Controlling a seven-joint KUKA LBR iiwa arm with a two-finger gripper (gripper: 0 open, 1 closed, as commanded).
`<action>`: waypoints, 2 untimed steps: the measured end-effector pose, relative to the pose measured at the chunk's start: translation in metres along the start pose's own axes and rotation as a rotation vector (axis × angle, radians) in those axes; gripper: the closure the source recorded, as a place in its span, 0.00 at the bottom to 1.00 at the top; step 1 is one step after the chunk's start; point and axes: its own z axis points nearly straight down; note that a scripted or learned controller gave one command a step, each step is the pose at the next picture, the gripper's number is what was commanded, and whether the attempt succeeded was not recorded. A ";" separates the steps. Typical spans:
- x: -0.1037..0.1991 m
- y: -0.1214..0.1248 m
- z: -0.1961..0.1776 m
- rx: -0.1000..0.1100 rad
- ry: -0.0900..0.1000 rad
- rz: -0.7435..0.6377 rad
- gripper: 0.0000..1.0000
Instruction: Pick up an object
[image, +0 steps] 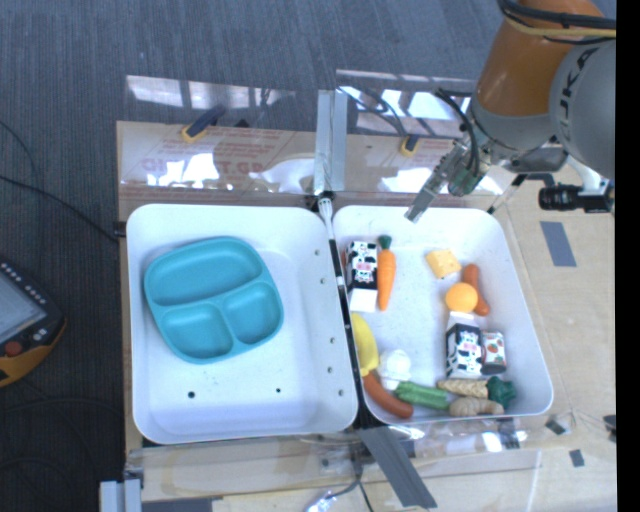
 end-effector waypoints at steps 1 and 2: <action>0.052 0.028 0.000 0.001 0.004 0.171 1.00; 0.033 0.036 -0.030 0.001 0.002 0.280 1.00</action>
